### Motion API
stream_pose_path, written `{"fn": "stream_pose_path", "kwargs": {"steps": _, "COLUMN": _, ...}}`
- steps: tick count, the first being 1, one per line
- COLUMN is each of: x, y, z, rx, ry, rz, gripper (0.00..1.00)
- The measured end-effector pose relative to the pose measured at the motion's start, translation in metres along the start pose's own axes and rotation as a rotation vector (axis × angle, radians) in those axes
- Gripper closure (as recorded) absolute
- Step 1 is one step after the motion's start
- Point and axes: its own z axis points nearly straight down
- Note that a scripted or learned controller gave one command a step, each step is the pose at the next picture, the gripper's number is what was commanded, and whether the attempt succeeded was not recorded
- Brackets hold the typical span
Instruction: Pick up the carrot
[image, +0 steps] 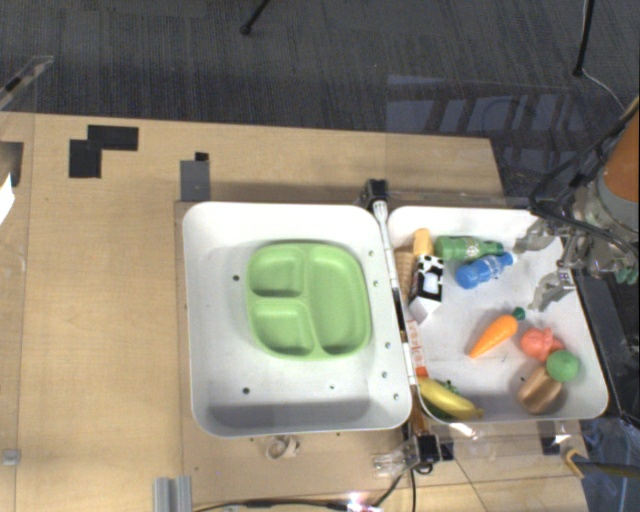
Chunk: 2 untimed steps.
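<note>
Right bin (590, 330) with carrot (494, 336), banana (447, 400), bottles (476, 260)

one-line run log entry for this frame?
task: pick up carrot | pincer: over right bin, apart from carrot | carrot: lying in right bin, not held | left bin: green tray

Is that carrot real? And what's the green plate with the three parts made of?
The carrot looks like a toy, probably plastic: its orange is even and smooth with a slight shine, and the green tip is a neat stub. The green plate also looks like moulded plastic: one flat matte colour, rounded corners, soft raised ridges between its three sections. From this far I cannot be sure of either.
</note>
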Motion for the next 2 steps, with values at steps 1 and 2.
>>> {"fn": "stream_pose_path", "kwargs": {"steps": 1, "x": 0.051, "y": -0.01, "z": 0.113, "rx": 0.001, "ry": -0.003, "rz": -0.225, "gripper": 0.0}}
{"fn": "stream_pose_path", "kwargs": {"steps": 2, "x": 0.087, "y": 0.031, "z": 0.114, "rx": 0.003, "ry": -0.007, "rz": -0.002, "gripper": 0.0}}
